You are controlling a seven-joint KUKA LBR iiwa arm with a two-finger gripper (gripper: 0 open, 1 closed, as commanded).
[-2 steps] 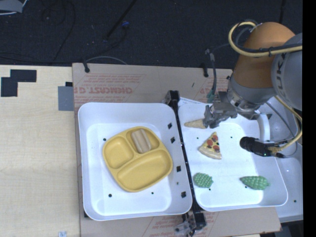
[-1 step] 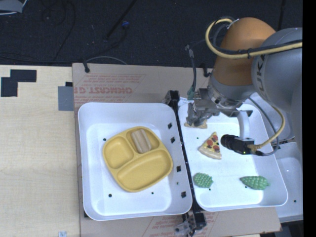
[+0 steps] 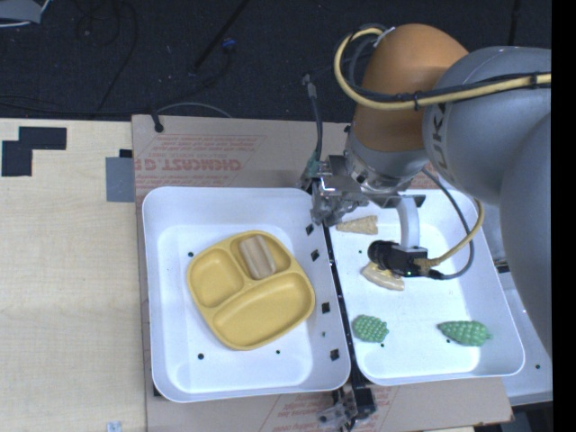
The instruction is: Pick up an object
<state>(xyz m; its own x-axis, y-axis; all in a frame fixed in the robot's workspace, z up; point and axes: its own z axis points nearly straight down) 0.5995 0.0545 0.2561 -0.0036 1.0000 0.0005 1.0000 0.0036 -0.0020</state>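
While the tool (image 3: 335, 207), grip state unclear, hovers, a pastry wedge (image 3: 356, 226) lies beside it.

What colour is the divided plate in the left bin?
Yellow; the divided plate shows clearly in the camera view.

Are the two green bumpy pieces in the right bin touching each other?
Apart. The camera view shows bare white bin floor between the left green piece and the right green piece.

Grey KUKA arm (image 3: 504, 142) is extended in from the right, orange band (image 3: 405, 61) seen above the wrist. Wrist is pointed downward. Two-finger tool (image 3: 335, 207) is hung low at the arm's end, its state obscured.
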